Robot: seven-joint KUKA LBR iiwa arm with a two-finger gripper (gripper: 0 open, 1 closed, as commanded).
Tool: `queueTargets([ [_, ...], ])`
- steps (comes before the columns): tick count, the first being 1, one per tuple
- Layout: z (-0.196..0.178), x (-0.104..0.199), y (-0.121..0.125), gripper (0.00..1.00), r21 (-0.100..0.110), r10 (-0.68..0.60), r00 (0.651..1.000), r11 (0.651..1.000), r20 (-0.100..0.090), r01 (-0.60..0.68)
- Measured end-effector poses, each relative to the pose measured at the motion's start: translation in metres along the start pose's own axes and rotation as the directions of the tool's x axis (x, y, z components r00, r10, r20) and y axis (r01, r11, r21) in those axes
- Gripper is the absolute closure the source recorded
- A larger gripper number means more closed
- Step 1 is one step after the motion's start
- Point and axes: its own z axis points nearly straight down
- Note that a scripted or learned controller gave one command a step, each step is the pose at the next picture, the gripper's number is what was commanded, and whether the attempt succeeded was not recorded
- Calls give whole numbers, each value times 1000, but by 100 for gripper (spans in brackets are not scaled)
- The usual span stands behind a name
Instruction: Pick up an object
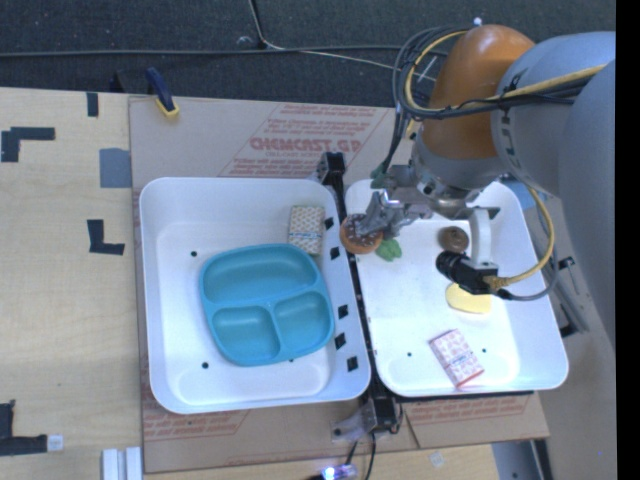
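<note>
Hovering gripper [372,218]: over the near-left corner of the right bin [500,378], close to the divide between bins; whether it grips anything cannot be told from this angle.
Brown round object [357,236]: directly at the gripper tip, by the right bin's left wall; contact unclear.
Green piece [389,251]: just right of and below the gripper tip, beside the brown object.
Small brown item [455,237]: to the gripper's right, on the bin floor.
Yellow object [470,299]: further right and toward the front, partly under a black cable end.
Red-and-white packet [456,357]: well apart from the gripper, near the front of the right bin.
Patterned box [306,228]: just left of the gripper, across the divide, in the left bin [160,268].
Blue divided tray [266,303]: left and frontward of the gripper, flat in the left bin.
Arm [480,88]: grey with orange band, above the right bin.
</note>
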Motion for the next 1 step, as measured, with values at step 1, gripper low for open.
queueTargets([
  [1, -9, 53, 3, 100, -1, -3, 1000, 1000, -1, 3],
])
